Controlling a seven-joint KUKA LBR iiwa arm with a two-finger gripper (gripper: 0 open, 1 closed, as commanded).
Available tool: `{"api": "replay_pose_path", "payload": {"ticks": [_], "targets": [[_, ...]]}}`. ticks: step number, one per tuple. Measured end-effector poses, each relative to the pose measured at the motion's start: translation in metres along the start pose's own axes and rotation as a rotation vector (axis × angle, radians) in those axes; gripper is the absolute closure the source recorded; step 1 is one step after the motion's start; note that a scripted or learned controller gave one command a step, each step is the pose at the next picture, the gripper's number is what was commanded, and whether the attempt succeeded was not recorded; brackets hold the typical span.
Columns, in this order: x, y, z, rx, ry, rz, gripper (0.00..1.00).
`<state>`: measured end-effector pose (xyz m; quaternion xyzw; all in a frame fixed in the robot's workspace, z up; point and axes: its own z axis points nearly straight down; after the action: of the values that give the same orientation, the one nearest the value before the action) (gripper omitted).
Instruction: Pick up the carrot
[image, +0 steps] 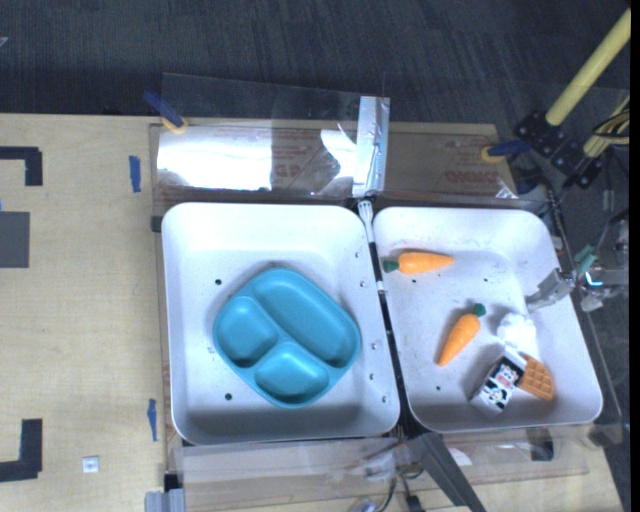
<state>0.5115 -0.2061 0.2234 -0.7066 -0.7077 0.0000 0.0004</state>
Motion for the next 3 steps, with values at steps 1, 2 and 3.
{"api": "replay_pose_path", "payload": {"ticks": [1, 2, 3], "targets": [[0.036, 0.017, 0.094, -0.008, -0.004, -0.027, 0.00], [0.113, 0.007, 0.133, 0.003, 0.002, 0.021, 0.00], [0.110, 0.012, 0.113, -0.018, -0.002, 0.025, 1.00]]}}
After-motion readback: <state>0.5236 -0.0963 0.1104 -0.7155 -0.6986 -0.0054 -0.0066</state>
